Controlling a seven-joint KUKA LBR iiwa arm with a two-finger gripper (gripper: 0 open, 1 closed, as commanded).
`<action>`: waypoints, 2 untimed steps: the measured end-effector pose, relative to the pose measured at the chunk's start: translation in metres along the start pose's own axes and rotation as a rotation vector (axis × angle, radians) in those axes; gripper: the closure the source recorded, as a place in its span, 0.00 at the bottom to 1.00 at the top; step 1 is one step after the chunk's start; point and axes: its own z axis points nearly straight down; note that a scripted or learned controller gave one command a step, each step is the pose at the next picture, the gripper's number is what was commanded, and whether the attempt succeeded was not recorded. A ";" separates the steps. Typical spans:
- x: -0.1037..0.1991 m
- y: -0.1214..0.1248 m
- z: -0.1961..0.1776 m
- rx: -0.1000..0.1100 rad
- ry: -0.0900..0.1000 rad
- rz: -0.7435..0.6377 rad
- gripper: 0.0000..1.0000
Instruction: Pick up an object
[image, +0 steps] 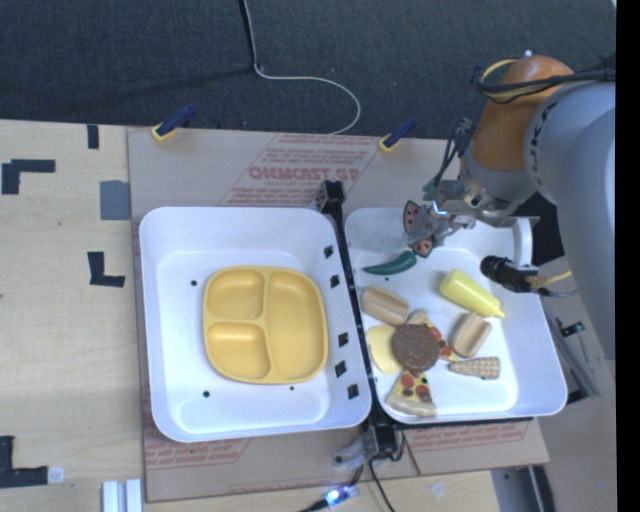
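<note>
Scene: a grey KUKA arm (560, 130) with an orange band is reaching in from the right over the right bin (535, 400), while the left bin (170, 235) is holding a yellow divided plate (266, 324).

Gripper: the gripper (424, 236) is hanging over the far left part of the right bin, above a bare patch of its white floor.

Jaws: they are showing as a small dark and reddish cluster; whether they are open or closed cannot be told from this slanted view, and nothing is visibly sitting between them.

Nearest thing: a green chili pepper (392, 264) is lying just beside the gripper, toward the near-left side of it, close to the wall between the bins.

Axis: the pepper's long axis is running roughly left to right with a slight rise at the right, its thicker end pointing toward the gripper and its thin tip toward the divider.

Other candidates: a yellow corn piece (470, 293), a bread roll (385, 304), a brown patty (414, 347), an ice cream cone (475, 368) and a pizza slice (412, 392) are lying nearer the camera.

Judgement: a short shift toward the pepper, with the fingers set across its length, is looking like the likeliest pick.
</note>
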 end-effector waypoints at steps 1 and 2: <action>0.000 0.002 -0.043 0.001 0.000 0.000 1.00; 0.000 0.003 -0.070 0.002 0.001 0.000 1.00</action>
